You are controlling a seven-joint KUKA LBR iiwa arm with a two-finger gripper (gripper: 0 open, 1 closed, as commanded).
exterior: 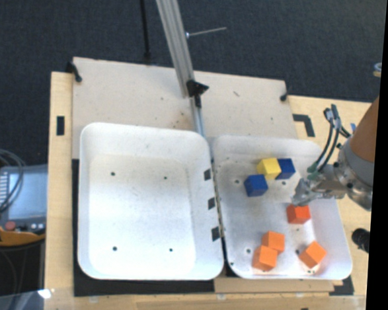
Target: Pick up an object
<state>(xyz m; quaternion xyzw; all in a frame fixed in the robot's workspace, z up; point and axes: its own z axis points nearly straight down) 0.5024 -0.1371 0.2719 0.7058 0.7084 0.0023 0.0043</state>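
On the desk (57, 174) two white bins sit side by side. The left bin (144, 204) carries nothing but specks. The right bin (239, 267) holds seven cubes. Near its far edge a yellow cube (269, 166) touches a blue cube (286, 167) on its right, and a second blue cube (256, 185) lies just in front of the yellow one. Toward the near edge two orange cubes (269, 249) sit touching, one before the other, and another orange cube (312, 254) lies tilted near the near right corner. The gripper (301, 199) reaches in over the bin's right edge and hangs just above a red-orange cube (299, 215) by that edge; whether it is spread or pinching cannot be told.
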